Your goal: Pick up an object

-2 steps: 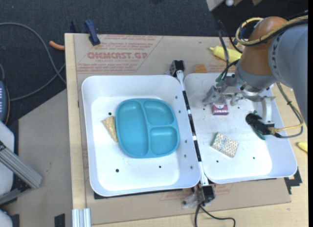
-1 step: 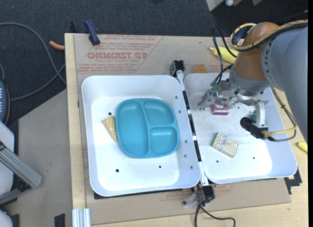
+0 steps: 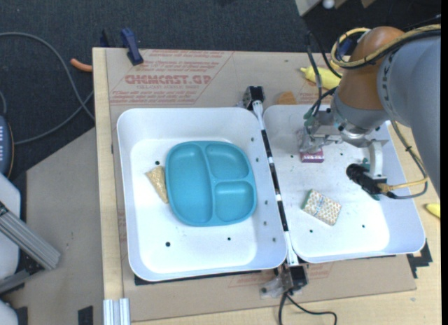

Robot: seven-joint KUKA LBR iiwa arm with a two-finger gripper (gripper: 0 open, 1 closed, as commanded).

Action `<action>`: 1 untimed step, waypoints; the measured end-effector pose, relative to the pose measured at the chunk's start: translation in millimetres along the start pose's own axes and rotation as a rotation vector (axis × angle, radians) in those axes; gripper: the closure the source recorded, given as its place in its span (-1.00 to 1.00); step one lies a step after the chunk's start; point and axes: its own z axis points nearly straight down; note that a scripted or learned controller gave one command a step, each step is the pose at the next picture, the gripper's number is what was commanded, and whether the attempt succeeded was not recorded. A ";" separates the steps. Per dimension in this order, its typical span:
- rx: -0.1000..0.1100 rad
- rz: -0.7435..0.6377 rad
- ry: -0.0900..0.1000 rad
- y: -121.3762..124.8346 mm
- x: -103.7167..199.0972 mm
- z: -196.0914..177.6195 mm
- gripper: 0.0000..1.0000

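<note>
The small pink-and-dark block (image 3: 311,155) lies in the right bin (image 3: 364,236), in its upper left part, directly under the pincer (image 3: 313,139). The pincer sits low over it, its metal fingers pointing down at the block's top edge; whether they are spread or closed on the block I cannot tell from this angle, and nothing shows the block lifted clear of the bin floor.

To do this step well, I judge the arm should settle straight down so the fingers straddle the block's short sides, close only once they reach the floor, and then rise vertically without dragging sideways. The block lies near the bin's left wall and the divider, so any sideways slide could push it against the rim and tilt it out of the grip.

A patterned sachet (image 3: 322,206) lies further down the same bin, well apart from the block, and should not interfere. In the left bin (image 3: 136,131) a teal divided plate (image 3: 210,181) rests beside a tan cracker-like piece (image 3: 158,181).
</note>
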 end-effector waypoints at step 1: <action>0.001 0.000 0.000 -0.3 0.0 0.4 -1.00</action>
